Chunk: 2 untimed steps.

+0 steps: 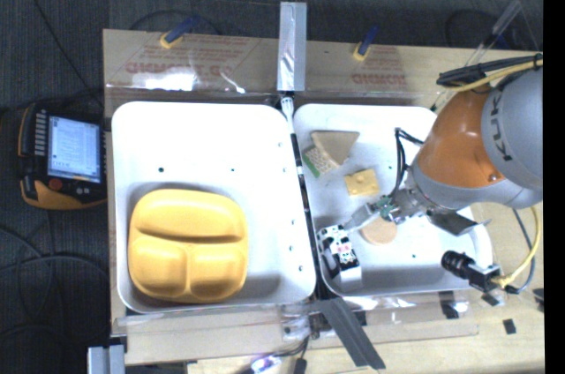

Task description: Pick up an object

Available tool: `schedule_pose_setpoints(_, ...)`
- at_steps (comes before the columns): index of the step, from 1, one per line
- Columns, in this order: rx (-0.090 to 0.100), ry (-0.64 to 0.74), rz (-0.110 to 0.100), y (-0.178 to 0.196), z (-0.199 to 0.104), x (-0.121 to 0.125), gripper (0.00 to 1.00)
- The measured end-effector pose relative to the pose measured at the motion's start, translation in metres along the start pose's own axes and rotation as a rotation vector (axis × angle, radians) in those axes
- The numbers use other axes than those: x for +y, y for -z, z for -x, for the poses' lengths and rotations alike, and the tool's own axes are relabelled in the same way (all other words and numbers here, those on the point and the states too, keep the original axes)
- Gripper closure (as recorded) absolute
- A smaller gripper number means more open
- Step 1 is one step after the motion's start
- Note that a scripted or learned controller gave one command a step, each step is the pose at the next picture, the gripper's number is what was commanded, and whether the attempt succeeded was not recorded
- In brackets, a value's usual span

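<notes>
Right bin (415, 118) taken as landmark. Arm (481, 147) reaches over its right side, orange band above the bin's right half. Gripper (375, 218) hangs low near the bin's middle, pointing left. Finger state: cannot tell; the tips are small and blurred against the white floor, and nothing can be made out between them.

Inside the right bin:
- tan disc (380, 233), just below the gripper, touching or nearly touching it.
- yellow block (361, 183), just above the gripper, apart from it.
- beige wedge (333, 143), toward the far left corner, with a greenish piece (316, 160) beside it at the left wall.
- black-and-white item (339, 250), at the near left corner, leaning against the wall.

Left of the right bin: left bin (199, 121), sharing the middle wall. It carries a large yellow form (187, 243) in its near left part.

Further left, off the bench: pendant (62, 156) with lit screen on the floor.
</notes>
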<state>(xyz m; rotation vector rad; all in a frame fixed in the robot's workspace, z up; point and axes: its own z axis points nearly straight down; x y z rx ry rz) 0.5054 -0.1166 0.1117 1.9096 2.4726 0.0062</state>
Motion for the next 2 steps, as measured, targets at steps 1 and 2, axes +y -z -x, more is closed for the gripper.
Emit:
schedule_pose_setpoints(1, 0.008, 0.003, -0.011, 0.003, -0.002, -0.001, 1.0)
schedule_pose_setpoints(2, 0.015, 0.086, -0.018, 0.045, 0.006, -0.004, 1.0)
